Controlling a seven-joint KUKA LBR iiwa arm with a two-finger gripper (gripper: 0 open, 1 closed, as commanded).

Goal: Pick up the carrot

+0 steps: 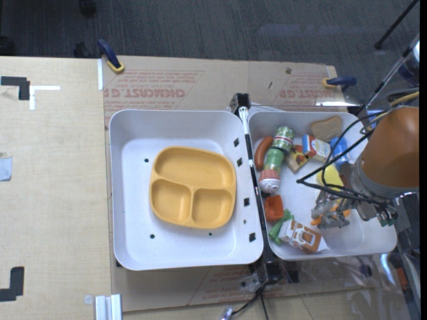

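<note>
The grey arm's end effector [331,213] hangs low over the right-hand shallow white plastic bin [363,240], tangled in black cabling; whether it is released or clenched cannot be told from this angle, and nothing can be seen held in it. The short orange toy carrot with a green leafy top [274,207] lies near the bin's left wall, apart from the end effector, just above a small printed orange-and-white carton [302,236] and below a green plastic bottle with a red-and-white cap end [275,155]. The pick looks to be at the approach stage. The next move probably calls for a shift toward the bin's left wall and a descent that clears the carton and the bottle. The left-hand white bin [127,179] carries a yellow three-compartment plastic plate [193,187]. Both bins sit on a brown printed cardboard sheet [167,89] fixed with blue clamps [110,55] to a pale wooden desk [53,179], with dark grey carpet floor [200,12] beyond.
</note>
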